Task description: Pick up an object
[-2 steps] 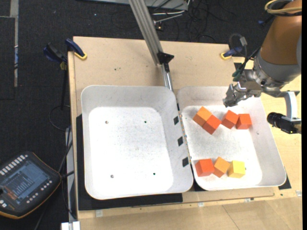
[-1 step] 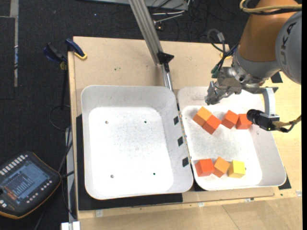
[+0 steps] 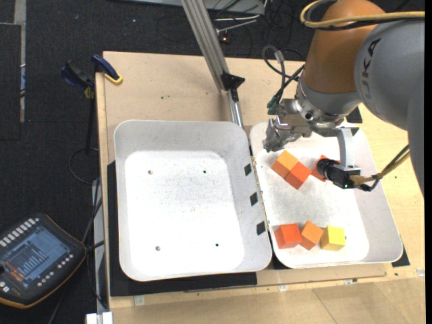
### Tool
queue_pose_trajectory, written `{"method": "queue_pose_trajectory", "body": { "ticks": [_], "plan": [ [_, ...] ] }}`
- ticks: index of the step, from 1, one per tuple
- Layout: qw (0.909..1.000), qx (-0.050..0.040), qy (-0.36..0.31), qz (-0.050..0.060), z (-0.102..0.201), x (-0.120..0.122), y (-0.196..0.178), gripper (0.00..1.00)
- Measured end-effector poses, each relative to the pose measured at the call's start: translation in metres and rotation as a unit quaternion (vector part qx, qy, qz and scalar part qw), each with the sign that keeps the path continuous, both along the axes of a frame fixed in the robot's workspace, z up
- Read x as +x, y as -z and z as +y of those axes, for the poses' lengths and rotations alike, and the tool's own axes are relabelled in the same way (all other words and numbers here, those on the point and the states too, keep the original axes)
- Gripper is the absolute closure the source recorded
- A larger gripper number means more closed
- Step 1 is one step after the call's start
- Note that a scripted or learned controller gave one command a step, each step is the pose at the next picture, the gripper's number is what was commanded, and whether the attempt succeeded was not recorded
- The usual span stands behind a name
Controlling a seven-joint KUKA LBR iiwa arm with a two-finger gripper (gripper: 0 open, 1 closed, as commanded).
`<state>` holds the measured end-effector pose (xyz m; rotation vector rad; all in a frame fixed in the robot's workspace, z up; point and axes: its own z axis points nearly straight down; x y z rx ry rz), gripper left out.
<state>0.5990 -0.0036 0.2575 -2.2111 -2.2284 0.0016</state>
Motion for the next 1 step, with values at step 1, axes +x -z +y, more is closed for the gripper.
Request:
{"method": "queue_pose_trajectory", "body": {
  "ticks": [1],
  "plan": [
    [1.0000,0.0004,0.000,0.000,0.0545,-0.0059,0.0117,1.00]
  ]
}}
